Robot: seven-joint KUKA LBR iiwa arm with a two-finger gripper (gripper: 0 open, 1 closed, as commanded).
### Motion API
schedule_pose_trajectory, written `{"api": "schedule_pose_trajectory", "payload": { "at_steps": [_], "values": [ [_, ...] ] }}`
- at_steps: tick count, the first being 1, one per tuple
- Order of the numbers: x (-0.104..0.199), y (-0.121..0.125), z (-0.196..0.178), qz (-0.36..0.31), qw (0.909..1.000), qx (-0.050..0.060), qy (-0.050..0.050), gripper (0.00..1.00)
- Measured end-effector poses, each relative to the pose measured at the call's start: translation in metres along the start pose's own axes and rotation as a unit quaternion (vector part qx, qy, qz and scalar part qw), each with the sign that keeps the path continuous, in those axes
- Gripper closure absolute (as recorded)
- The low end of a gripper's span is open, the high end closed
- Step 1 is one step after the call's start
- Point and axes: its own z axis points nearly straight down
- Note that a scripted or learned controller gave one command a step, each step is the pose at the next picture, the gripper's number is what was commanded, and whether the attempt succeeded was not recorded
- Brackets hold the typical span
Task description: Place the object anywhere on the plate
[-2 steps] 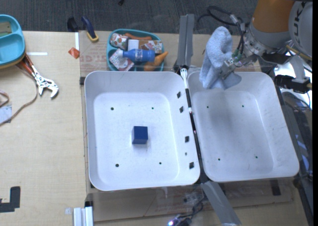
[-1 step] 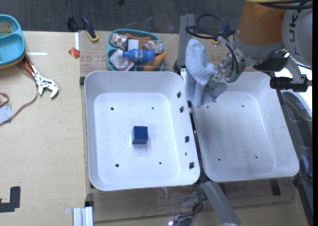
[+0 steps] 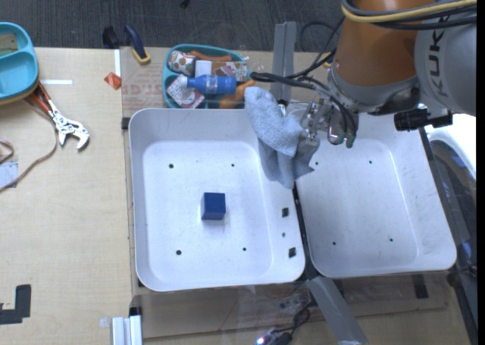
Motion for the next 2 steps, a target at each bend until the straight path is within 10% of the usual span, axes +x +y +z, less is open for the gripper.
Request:
{"api": "schedule_pose_trajectory", "payload": {
  "at_steps": [1, 2],
  "values": [
    [0.0335, 0.0346, 0.0035, -0.141, 0.9900, 0.000, 0.000, 1.00],
    [0.0333, 0.0345, 0.0033, -0.141, 0.9900, 0.000, 0.000, 0.00]
  ]
}}
